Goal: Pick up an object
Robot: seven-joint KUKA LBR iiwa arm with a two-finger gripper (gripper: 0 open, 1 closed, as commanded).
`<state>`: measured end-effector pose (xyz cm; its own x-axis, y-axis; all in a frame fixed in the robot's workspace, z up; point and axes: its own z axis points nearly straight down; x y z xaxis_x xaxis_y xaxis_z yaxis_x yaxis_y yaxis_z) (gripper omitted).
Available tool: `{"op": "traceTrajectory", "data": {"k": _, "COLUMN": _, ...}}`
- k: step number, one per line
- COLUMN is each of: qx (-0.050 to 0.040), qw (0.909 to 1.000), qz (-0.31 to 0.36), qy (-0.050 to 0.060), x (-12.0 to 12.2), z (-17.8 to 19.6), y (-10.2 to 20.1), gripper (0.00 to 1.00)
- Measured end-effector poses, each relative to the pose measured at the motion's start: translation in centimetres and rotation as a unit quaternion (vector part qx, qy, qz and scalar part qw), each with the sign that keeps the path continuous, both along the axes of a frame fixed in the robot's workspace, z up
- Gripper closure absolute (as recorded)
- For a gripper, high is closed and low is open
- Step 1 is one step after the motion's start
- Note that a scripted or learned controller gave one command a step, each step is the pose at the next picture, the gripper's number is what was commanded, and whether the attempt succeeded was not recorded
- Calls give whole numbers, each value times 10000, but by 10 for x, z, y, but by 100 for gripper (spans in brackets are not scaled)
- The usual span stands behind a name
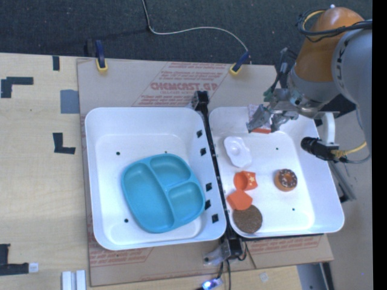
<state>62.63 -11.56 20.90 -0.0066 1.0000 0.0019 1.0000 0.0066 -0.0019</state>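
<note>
1. A small red object (261,130) lies at the far edge of the right bin (329,219), close to its back wall, and it peeks out just beneath the gripper (268,118). It looks like the item being gone for, though it is too small and too covered to name.
2. The fingers (256,119) hang directly over that red piece, spread on either side of it; nothing is seen clamped between them, so they read as released rather than grasping.
3. To do this step well, I judge the descent should be straight down and centred, so both fingers straddle the red piece before closing. The back wall is near, so a drift toward it could catch a finger on the rim.
4. Nearest neighbour is a white lumpy object (237,150), near the red one toward the front. Closing too far forward could nudge it.
5. Farther forward lie two orange pieces (244,180), a dark round disc (248,219) and a sprinkled doughnut (285,179), all well apart from the gripper and no obstacle.
6. The left bin (97,162) holds a blue divided tray (162,192). Both bins sit on the surface (36,180), which plays no part in this grasp.
</note>
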Motion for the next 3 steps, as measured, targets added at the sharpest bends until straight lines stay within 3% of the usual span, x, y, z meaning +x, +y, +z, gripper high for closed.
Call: {"op": "traceTrajectory", "data": {"k": 3, "qx": -1, "qw": 10000, "qz": 1, "qy": 3, "x": -8, "z": -5, "y": 174, "gripper": 100}}
